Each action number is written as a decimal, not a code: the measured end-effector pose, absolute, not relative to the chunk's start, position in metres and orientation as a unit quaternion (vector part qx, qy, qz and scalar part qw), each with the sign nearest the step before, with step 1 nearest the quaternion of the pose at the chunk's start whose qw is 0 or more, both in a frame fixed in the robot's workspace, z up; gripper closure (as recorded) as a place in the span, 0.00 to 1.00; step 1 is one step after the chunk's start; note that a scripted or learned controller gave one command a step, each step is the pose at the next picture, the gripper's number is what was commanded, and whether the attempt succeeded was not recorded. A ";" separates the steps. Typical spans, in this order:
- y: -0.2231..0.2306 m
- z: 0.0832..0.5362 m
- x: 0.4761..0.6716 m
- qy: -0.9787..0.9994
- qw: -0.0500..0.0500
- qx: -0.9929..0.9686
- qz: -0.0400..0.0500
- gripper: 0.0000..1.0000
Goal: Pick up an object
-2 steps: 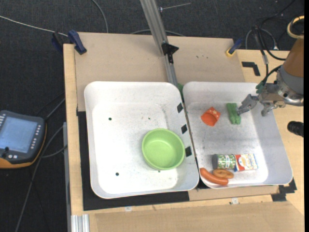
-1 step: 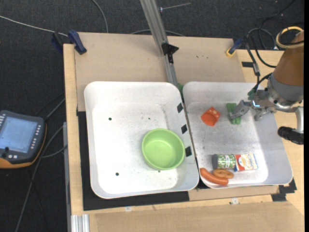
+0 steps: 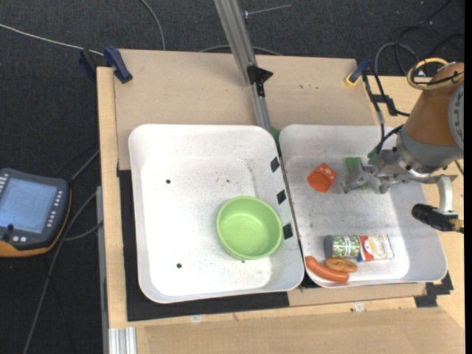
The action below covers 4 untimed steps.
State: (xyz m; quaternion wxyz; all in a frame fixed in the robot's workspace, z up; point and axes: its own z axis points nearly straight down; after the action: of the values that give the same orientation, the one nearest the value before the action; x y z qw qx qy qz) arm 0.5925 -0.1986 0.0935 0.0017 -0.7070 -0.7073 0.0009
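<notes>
While my arm reaches in from the right over the right bin (image 3: 420,271), my claw (image 3: 357,180) hangs low over that bin's upper middle, just to the right of a small orange cup (image 3: 321,178) lying on the bin floor. A little green shows just above my claw, too small to name. I cannot tell whether my claw is spread or closed, and nothing shows between its tips that I could call held; the orange cup lies apart from them. Near the front wall of the same bin lie a green-and-white packet (image 3: 359,247) and a toy hot dog (image 3: 329,268), touching or nearly so. In the left bin (image 3: 158,150) a green bowl (image 3: 249,228) sits upright near the divider.
</notes>
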 end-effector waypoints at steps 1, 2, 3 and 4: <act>-0.199 0.107 0.594 -0.707 -0.001 -0.707 -0.001 1.00; -0.199 0.170 0.594 -0.707 -0.003 -0.707 -0.002 1.00; -0.198 0.230 0.602 -0.707 -0.002 -0.707 -0.002 1.00; -0.198 0.283 0.603 -0.707 -0.003 -0.707 -0.001 1.00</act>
State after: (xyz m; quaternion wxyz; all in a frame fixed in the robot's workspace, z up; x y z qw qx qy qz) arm 0.6032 -0.1979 0.2829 -0.0025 -0.7069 -0.7073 -0.0015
